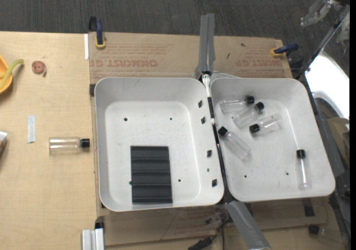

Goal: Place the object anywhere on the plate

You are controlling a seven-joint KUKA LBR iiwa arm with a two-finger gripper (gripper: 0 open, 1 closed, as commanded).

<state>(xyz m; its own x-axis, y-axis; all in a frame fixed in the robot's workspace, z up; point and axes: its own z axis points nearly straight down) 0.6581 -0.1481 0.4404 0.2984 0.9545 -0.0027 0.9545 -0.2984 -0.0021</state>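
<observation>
Black ribbed plate (150,175) is sitting low in the left bin (103,132), its front edge lying near the bin's front wall, with lots of open white floor stretching above it and to both sides. The clear bottles with black caps are all lying in the right bin (320,132): three bunching up (245,116) near the back, one (233,141) resting close to the divider, and one (302,168) lying alone near the right wall with free room around it. Another bottle (68,143) is lying out on the counter (44,199), left of the bins. The gripper (321,11) is hanging beyond the right bin's back corner, too blurry, so I cannot tell if it's open.
</observation>
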